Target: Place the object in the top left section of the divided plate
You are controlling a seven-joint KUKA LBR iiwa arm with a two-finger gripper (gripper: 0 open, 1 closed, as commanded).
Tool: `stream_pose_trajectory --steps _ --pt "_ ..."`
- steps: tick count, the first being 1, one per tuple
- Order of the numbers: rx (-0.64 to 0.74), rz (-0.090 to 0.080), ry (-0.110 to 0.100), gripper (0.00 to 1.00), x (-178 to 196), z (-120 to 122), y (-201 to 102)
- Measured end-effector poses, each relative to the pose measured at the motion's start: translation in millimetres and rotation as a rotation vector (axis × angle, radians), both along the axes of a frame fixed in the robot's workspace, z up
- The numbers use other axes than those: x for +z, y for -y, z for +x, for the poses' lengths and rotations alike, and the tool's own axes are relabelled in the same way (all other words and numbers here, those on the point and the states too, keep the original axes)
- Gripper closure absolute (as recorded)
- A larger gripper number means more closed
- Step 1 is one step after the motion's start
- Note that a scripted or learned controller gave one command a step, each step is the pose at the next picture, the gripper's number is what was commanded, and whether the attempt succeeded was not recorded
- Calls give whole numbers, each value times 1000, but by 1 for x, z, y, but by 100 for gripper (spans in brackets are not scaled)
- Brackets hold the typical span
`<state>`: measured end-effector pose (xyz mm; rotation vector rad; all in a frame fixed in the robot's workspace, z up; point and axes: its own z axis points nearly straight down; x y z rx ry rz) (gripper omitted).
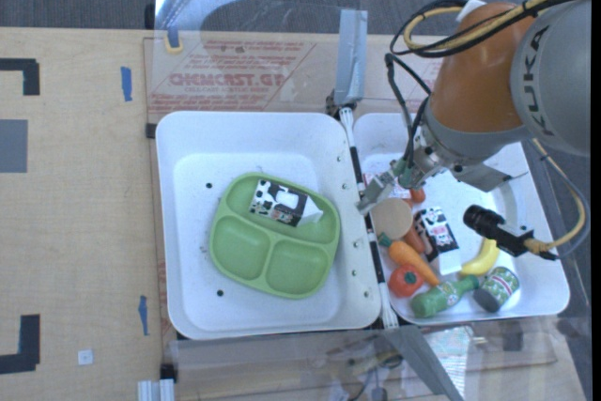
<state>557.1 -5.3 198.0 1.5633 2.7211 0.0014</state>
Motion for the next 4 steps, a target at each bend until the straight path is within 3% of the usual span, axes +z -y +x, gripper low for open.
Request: stream_pose_trajectory --steps 1,2,3,4 --pt "0 -1 5 100 10 1 0" --pt "-739 0 0 100 58 48 90" --pt "-766 1 0 100 101 64 153" --pt "-902 0 0 100 75 97 212"
